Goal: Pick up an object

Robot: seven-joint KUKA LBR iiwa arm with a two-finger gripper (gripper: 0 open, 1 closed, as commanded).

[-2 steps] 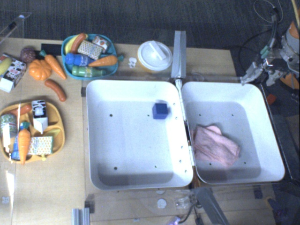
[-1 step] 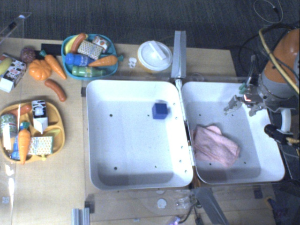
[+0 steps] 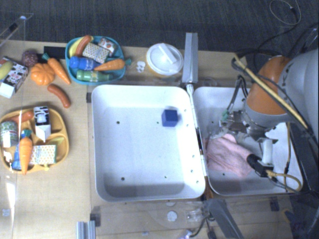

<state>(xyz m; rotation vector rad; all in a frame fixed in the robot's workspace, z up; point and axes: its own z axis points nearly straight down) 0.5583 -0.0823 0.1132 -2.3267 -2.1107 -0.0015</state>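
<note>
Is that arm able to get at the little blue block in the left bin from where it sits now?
Probably yes. The blue block lies alone on the open floor of the left bin, with nothing over or against it. The arm's gripper is above the pink cloth in the right bin, so it must cross the divider.

Blue cube, pink cloth

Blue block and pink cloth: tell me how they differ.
The blue block is small, boxy and stiff-looking; the pink cloth is larger, soft and crumpled. The block sits alone in the left bin; the cloth lies in the right bin under the gripper. Each rests on a bin floor.
</note>
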